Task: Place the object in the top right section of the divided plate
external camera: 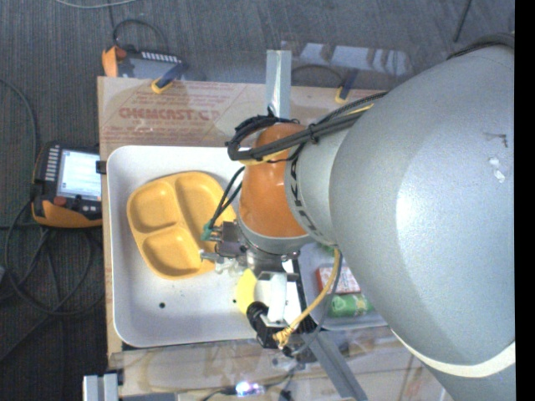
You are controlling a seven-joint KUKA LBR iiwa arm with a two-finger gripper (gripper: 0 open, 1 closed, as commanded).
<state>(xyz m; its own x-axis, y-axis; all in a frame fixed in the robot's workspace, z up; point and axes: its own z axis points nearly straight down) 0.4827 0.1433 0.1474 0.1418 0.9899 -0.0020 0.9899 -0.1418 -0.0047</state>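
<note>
The yellow divided plate [171, 220] lies in the left white bin [134, 307], with three sections that look bare. My gripper [222, 252] hangs at the plate's right edge, mostly hidden under the orange wrist band. A small yellow thing [245, 291] shows just below the gripper, over the bin floor. I cannot tell whether it is held or lying there.
My grey arm covers most of the right bin, where a green thing [351, 306] and a red-and-white packet [341, 279] peek out. A tiny dark speck [161, 305] sits on the left bin's floor. An orange handheld pendant [68, 189] lies left of the bench.
</note>
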